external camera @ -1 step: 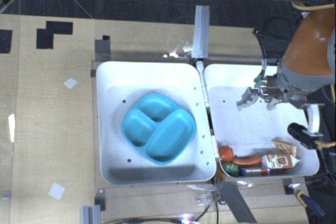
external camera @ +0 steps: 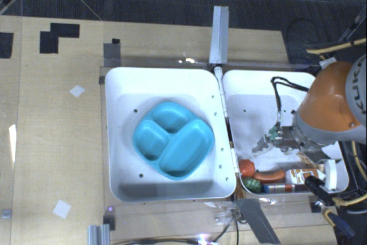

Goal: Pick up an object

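While the jaws [external camera: 269, 142] hang over the right bin [external camera: 252, 97], we cannot tell if they're open or closed (too small). Objects we see: an orange-red piece [external camera: 265, 174] and bottle [external camera: 307, 176] along its near wall; blue divided tray [external camera: 173, 139] fills the left bin [external camera: 117, 123].

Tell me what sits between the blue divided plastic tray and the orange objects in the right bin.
In the camera view, the bins' adjoining white rims separate the blue divided plastic tray from the orange objects; otherwise bare white bin floor.
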